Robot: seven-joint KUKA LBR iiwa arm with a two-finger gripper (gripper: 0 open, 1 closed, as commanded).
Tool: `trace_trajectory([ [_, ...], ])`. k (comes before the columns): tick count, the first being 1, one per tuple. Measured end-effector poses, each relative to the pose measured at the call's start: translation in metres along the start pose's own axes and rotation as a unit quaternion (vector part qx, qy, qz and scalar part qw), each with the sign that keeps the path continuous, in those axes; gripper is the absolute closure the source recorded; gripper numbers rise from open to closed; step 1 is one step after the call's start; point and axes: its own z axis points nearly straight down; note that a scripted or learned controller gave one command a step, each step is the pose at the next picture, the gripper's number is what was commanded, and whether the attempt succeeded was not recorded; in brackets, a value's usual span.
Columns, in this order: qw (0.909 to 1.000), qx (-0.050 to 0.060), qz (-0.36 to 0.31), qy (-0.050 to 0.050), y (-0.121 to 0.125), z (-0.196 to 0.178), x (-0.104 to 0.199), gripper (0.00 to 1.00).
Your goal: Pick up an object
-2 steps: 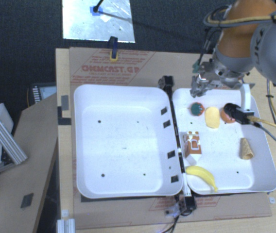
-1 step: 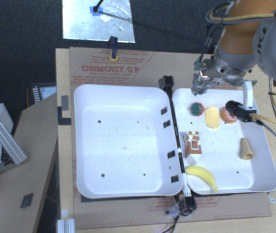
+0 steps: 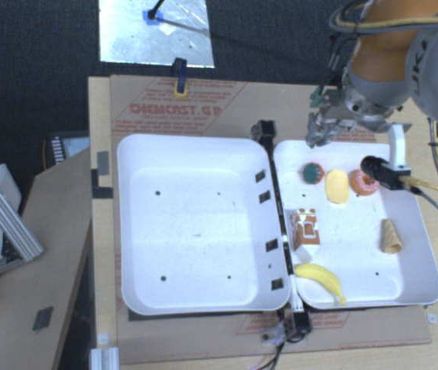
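Note:
My gripper hangs above the far edge of the right bin, with nothing seen between its fingers. Just below it in that bin lie a small green ball, a pale yellow lemon-shaped piece and a pink-orange doughnut, partly covered by the arm's fittings. Lower down, an orange-and-white block rests by the bin's left wall. A tan cone lies toward the right side. A yellow banana sits in the near left corner.
The left bin sits beside the right one, joined by a black-clipped divider. Both rest on a cardboard sheet. A shiny metal plate lies beyond the bench. An aluminium frame stands at the left.

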Motion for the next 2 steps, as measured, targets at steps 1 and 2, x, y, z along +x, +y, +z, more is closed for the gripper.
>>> trace_trajectory([
  [1, 1.0, -0.001, -0.002, 0.0, 0.001, -0.011, 0.0, 1.0],
  [2, 1.0, -0.003, -0.005, 0.0, 0.002, -0.022, 0.0, 1.0],
])
